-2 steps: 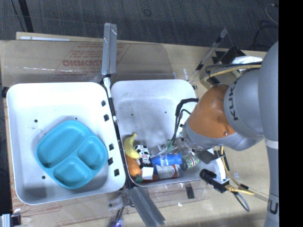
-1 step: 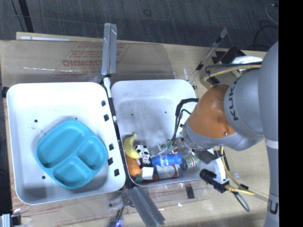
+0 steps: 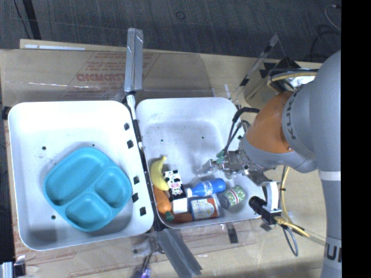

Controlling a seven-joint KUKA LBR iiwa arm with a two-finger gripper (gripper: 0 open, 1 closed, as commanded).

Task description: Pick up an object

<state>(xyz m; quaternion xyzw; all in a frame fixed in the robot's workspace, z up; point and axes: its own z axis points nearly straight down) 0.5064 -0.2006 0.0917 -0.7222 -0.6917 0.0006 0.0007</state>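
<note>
Low in the right bin (image 3: 174, 112), a banana (image 3: 157, 172), blue bottle (image 3: 207, 187), jar (image 3: 202, 207) and can (image 3: 233, 197) are clustered. Pincer (image 3: 215, 162) is seen just above the bottle; finger state can't be told. Blue tray (image 3: 87, 188) is seen in the left bin (image 3: 35, 120).

**Setting: robot test lab**

Looks like a research lab bench, not a home or shop. Two shallow white bins (image 3: 35, 126) set side by side on flattened cardboard (image 3: 69, 68) with red print, clamped by metal brackets (image 3: 134, 59). Dark carpet (image 3: 174, 10) beyond the bench. Grey industrial arm (image 3: 324, 126) with orange band (image 3: 269, 126) and loose cables (image 3: 284, 204) at right. Household props gathered as test items: blue divided plate (image 3: 87, 188), banana (image 3: 159, 174), bottle (image 3: 207, 187), small can (image 3: 233, 197).
</note>
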